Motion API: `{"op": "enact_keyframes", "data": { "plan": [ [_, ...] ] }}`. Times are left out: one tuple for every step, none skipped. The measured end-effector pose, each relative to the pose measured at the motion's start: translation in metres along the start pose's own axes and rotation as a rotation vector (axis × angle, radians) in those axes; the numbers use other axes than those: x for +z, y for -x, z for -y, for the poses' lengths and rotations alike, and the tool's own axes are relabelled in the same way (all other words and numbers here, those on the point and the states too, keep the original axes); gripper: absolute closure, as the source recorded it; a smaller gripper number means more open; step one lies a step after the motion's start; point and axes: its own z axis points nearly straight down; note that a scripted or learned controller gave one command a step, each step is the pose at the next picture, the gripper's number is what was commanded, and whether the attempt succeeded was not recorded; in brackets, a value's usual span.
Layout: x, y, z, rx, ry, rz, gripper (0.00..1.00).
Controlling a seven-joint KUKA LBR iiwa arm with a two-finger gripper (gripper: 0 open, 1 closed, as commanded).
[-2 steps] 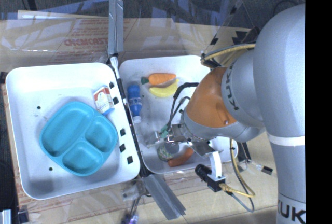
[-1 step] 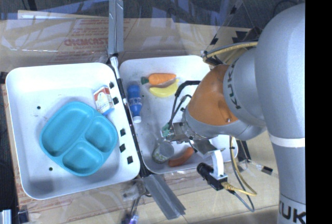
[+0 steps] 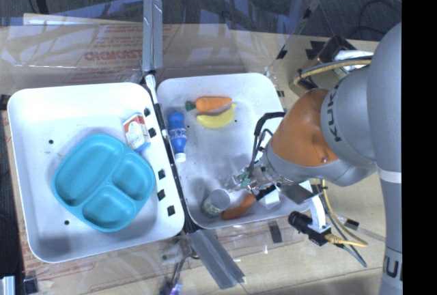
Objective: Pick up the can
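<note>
The can (image 3: 216, 202), silvery with its round end facing up, lies near the front edge of the right bin (image 3: 205, 92). My gripper (image 3: 248, 182) hangs low over the bin's front right part, just right of the can and slightly behind it. The grey arm with its orange band (image 3: 307, 133) reaches in from the right and covers the bin's right wall. A brown sausage-like piece (image 3: 239, 207) lies between the can and the gripper, touching the can's right side.
At the back of the right bin, a carrot (image 3: 213, 103) rests against a banana (image 3: 216, 119). A blue bottle (image 3: 177, 134) lies along that bin's left wall. The left bin (image 3: 41, 109) holds a blue divided plate (image 3: 104, 181) and a small white-and-red carton (image 3: 135, 131).
</note>
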Motion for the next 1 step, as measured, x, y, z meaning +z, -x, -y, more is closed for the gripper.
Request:
{"op": "enact_keyframes", "data": {
  "plan": [
    [-0.1341,0.0308,-0.0395,0.275,-0.001,-0.001,1.00]
  ]
}}
